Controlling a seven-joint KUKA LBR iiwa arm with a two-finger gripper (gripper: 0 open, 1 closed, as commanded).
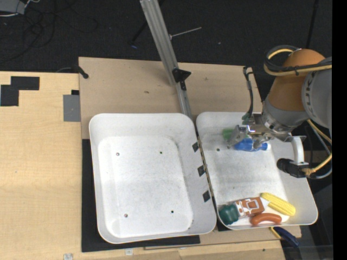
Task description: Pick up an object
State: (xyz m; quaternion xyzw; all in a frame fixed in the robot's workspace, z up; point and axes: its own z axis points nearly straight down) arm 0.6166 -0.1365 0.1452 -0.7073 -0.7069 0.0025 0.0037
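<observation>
The claw (250, 136) sits low in the right bin (246, 172), toward the bin's 12 o'clock end, and directly under and around it lie a blue object (245, 144) and a small green piece (228, 133). Whether the claw is spread or pressed together I cannot tell, as the metal parts blur into the blue object from this slanted view; nor can I say that anything is between them. The step in hand looks like a grasp attempt on that blue object. To do it well, the claw should be centred over the blue body rather than its edge, straddle it on both sides before closing, and lift straight up so the green piece at its 10 o'clock is not dragged along. The other candidates, a yellow corn-like toy (278, 203), an orange-red sausage shape (265, 219), a dark green object (229, 214) and a small printed box (250, 205), crowd the bin's 6 o'clock corner, well apart from the claw. The left bin (108, 129) rests on the surface (38, 145) at 9 o'clock.
</observation>
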